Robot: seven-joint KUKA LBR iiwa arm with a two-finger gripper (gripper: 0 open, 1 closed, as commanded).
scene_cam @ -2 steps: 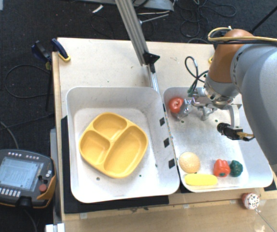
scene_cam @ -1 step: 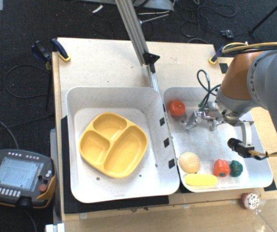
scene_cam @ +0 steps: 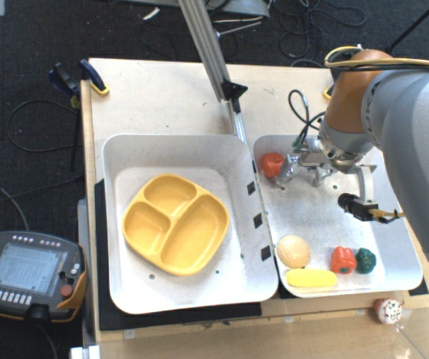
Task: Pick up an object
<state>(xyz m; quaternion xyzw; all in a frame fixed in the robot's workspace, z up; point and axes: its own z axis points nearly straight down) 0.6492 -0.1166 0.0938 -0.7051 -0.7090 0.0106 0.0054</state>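
— Trouble spot? The arm (scene_cam: 394,118) crowded the right bin's (scene_cam: 401,275) far-left corner, gripper (scene_cam: 298,167) low beside the red object (scene_cam: 272,164).

— Fingers: spread or pinching, I couldn't tell. It sat against the wall; a nudge could've wedged it.

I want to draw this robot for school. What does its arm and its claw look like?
The arm is big, round and smooth, light grey, with an orange band above the wrist. A yellow-and-black cable loops over the top of it, and a thin black cable curls beside the wrist. The gripper is small and made of shiny silver metal.
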